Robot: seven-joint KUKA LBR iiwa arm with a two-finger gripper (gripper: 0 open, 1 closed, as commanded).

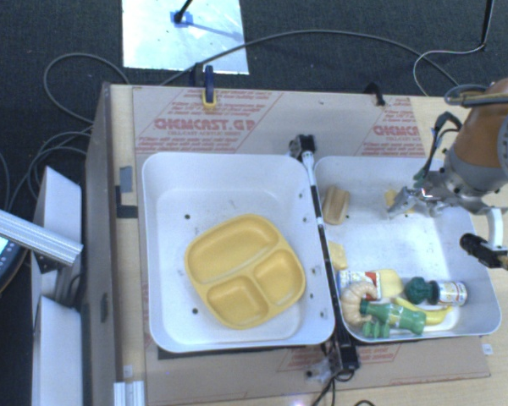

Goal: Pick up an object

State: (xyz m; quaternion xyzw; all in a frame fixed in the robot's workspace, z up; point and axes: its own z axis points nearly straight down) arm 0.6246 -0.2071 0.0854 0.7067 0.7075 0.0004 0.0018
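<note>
My gripper [405, 203] hangs low over the upper middle of the right bin [483, 265], at the end of the grey and orange arm [483, 146] that reaches in from the right. A small yellow piece [392, 197] lies right at its tip; whether it is touched I cannot tell. A tan bread-like piece [334, 204] rests against the bin's left wall. Along the front lie a bottle with a red and white label [364, 281], a green bottle [389, 317], a banana [432, 315] and a dark-green-capped bottle [436, 292], crowded together.
The left bin [173, 184] holds a yellow divided plate [244, 269]. A small pale yellow piece [337, 255] sits by the wall between the bins. Cables [339, 36] run over the dark floor behind the bench.
</note>
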